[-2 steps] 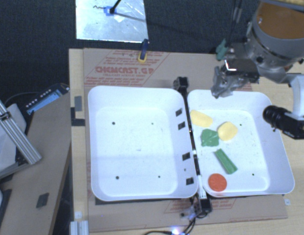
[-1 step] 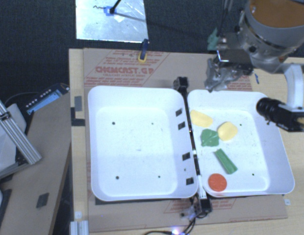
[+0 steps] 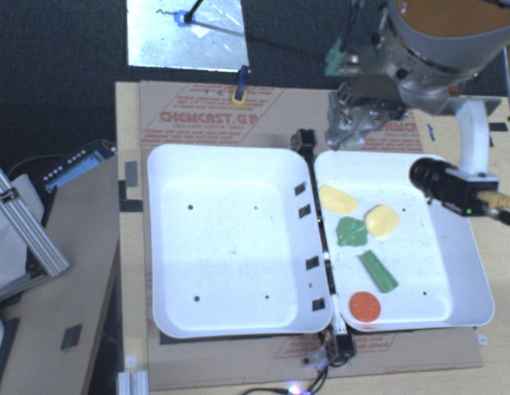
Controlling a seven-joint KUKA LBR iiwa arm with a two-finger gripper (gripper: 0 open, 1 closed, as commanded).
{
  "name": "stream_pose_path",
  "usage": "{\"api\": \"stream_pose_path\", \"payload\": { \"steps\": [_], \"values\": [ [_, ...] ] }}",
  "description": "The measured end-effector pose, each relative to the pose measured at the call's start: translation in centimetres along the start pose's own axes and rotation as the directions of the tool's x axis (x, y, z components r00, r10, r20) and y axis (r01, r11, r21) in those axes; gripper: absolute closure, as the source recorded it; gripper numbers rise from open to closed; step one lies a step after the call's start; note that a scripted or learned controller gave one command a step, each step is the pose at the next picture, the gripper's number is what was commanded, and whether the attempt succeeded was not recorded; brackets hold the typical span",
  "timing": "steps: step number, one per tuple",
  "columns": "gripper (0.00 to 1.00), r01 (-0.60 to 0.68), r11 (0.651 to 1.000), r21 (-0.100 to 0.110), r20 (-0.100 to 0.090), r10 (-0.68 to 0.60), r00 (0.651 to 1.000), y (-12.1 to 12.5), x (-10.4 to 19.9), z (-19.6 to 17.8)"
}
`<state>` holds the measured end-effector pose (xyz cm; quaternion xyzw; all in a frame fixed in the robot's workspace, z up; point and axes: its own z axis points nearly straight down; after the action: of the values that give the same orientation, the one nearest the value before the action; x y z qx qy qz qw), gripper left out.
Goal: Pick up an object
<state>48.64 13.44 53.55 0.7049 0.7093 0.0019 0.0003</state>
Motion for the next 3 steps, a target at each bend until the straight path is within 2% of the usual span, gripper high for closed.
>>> {"api": "stream_pose_path", "payload": {
  "steps": [1, 2, 3],
  "values": [
    [1.0, -0.014, 1.0, 0.001, 0.004, 0.014, 1.0, 0.0, -9.7, 1.1],
    [1.0, -0.002, 1.0, 0.0, 0.001, 0.002, 1.0, 0.0, -8.0, 0.0],
    [1.0, -0.017, 1.0, -0.001, 0.005, 0.017, 1.0, -0.2, -19.6, 0.0]
  ]
}}
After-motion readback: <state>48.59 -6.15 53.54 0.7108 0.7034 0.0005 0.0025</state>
